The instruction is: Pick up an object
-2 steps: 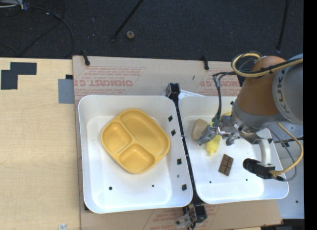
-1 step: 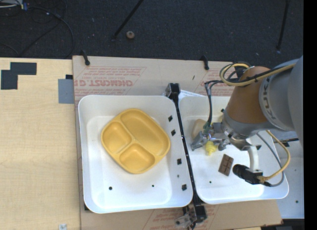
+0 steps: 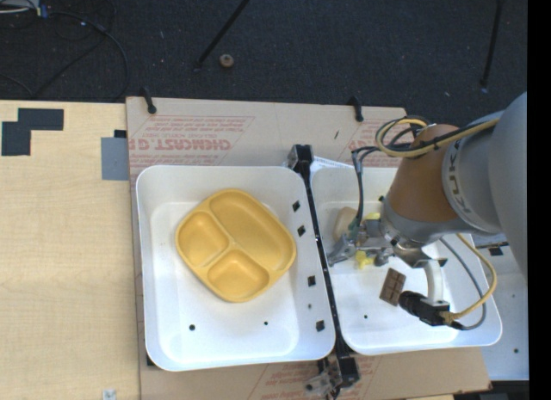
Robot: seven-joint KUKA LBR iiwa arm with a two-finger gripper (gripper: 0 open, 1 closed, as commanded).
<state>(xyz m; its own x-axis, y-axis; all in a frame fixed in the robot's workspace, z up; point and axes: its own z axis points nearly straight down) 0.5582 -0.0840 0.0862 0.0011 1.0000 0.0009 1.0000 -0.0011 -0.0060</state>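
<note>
Resting on a cardboard-topped bench [image 3: 198, 136], two white bins [image 3: 159, 218]; dark cabled floor [image 3: 258, 28] behind; jaws' state unclear.

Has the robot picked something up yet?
Not yet. Its gripper is down in the right white bin, among a small yellow piece and a brown rectangular block, which lies on the bin floor. Grabbing and lifting are left. The yellow divided plate sits in the left bin.

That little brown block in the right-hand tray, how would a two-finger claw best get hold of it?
The brown block lies flat and tilted on the floor of the right bin, apart from the walls. Probably best to come straight down from above and pinch it across its narrow width, fingers on the two long sides. The gripper hangs just up-left of it.
</note>
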